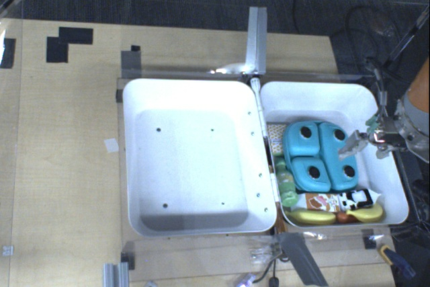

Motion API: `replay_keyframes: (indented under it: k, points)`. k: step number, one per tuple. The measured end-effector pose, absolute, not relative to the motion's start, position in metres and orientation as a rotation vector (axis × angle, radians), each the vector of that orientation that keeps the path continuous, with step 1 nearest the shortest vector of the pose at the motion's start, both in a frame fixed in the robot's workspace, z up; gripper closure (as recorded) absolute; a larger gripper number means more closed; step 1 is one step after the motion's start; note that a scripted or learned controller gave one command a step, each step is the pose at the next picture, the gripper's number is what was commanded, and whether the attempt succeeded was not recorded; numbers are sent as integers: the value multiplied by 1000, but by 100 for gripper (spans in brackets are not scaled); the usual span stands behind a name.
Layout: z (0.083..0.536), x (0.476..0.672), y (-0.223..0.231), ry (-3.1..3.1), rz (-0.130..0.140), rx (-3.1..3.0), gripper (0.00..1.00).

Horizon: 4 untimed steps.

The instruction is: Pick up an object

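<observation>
Pincer (357, 142): fingers spread, nothing between them, low over the right bin (316, 94), poised for a grasp.
Blue tray (319, 156): right bin centre, touching the pincer's left finger.
Banana (316, 216): near wall.

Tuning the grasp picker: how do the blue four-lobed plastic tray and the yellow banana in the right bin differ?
The blue four-lobed plastic tray is broad and blocky, with dark holes on top; the yellow banana is slim, curved and plain. The tray fills the middle of the right white bin; the banana lies along its near wall. The gripper hangs at the tray's right edge, well away from the banana. Both lie in the same bin.
</observation>
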State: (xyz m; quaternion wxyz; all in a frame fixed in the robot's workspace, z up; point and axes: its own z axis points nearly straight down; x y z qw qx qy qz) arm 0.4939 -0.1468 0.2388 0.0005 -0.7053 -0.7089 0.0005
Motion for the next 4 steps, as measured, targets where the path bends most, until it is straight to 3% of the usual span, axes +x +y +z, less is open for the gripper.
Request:
replay_keyframes:
  k: [1, 2, 3, 4]
  points:
    - [124, 558, -157, -2372, -17, -2093, 0]
    - [109, 602, -171, -2368, -17, -2096, 0]
    - [123, 607, -171, -2379, -26, -2099, 100]
    - [181, 663, -158, -2076, -1, -2362, 100]
